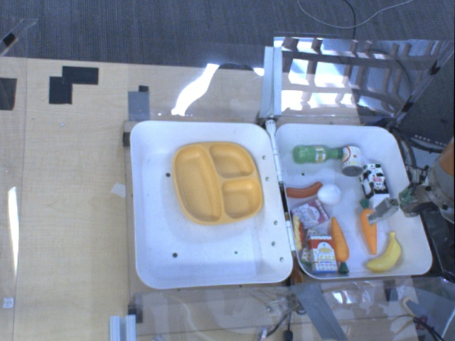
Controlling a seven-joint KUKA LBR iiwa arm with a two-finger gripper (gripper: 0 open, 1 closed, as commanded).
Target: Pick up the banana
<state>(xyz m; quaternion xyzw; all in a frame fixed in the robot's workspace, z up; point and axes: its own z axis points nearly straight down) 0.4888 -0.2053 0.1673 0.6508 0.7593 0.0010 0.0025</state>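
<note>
The yellow banana [384, 256] lies in the front right corner of the right bin [398, 142], curved end pointing up. My gripper [395, 203] reaches in from the right edge and hangs over the bin's right side, above and slightly right of the banana and beside an orange carrot [367, 231]. Nothing shows in its grasp. The banana sits apart from it, untouched.
The right bin also holds a second carrot [339, 239], a juice box [322, 253], a snack packet [310, 214], a white ball [328, 194], a sausage [304, 189], a green bottle [318, 153], a can [350, 160] and a cow toy [372, 180]. A yellow divided plate [217, 182] sits in the left bin [153, 254].
</note>
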